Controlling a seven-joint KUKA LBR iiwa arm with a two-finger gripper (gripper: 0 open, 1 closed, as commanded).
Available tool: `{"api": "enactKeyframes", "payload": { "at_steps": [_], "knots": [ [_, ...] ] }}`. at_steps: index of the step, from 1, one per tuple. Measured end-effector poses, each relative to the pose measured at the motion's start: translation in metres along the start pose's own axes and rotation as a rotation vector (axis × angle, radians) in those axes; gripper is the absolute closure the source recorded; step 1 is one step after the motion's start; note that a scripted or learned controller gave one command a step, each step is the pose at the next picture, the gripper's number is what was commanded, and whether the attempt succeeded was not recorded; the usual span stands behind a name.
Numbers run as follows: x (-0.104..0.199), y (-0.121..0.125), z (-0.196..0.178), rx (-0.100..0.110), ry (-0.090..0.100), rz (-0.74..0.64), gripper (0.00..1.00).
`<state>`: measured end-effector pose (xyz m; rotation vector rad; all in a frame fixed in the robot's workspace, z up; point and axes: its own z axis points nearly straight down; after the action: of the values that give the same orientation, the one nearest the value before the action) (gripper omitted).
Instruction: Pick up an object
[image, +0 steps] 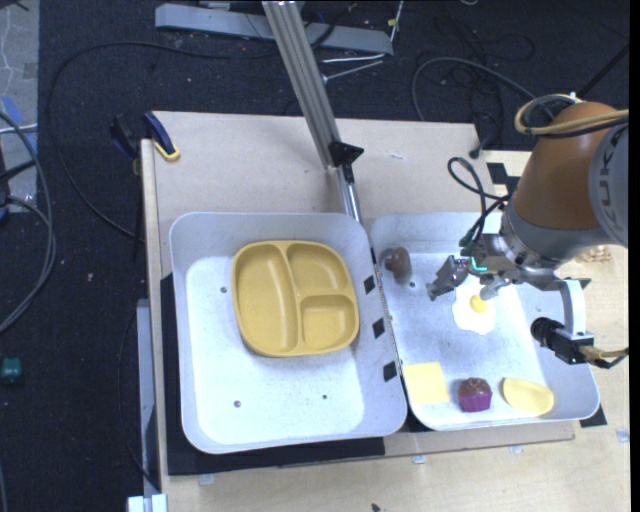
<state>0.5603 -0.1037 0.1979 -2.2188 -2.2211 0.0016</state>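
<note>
The tool hangs low over the right bin, near its upper middle, with the grey arm and its orange band filling the space above and to the right of it. Whether the tool is wide or narrow I cannot tell: the metal parts under the wrist blur into cables and shadow.

The closest candidate is the fried egg toy, white with a yellow yolk, lying flat on the bin floor just below and slightly right of the tool, close to touching it in this slanted view. It looks roughly round, so no long axis matters much. A short descent would be the move, in my judgement.

Other choices lie further off: a brown rounded piece to the tool's left by the bin's wall, and along the near edge a yellow square block, a purple piece and a yellow oval piece. What these small toys represent is hard to make out.

The left bin carries a yellow divided plate, well apart from the tool.
</note>
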Motion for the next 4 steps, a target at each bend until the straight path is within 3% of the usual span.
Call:
{"api": "enactKeyframes", "payload": {
  "at_steps": [1, 3, 4],
  "knots": [
    [0.000, 0.000, -0.001, -0.002, 0.000, 0.000, 0.00],
    [0.000, -0.009, 0.100, 0.003, 0.000, 0.002, 0.00],
    [-0.001, -0.007, 0.086, -0.002, -0.001, 0.003, 1.00]
  ]
}}
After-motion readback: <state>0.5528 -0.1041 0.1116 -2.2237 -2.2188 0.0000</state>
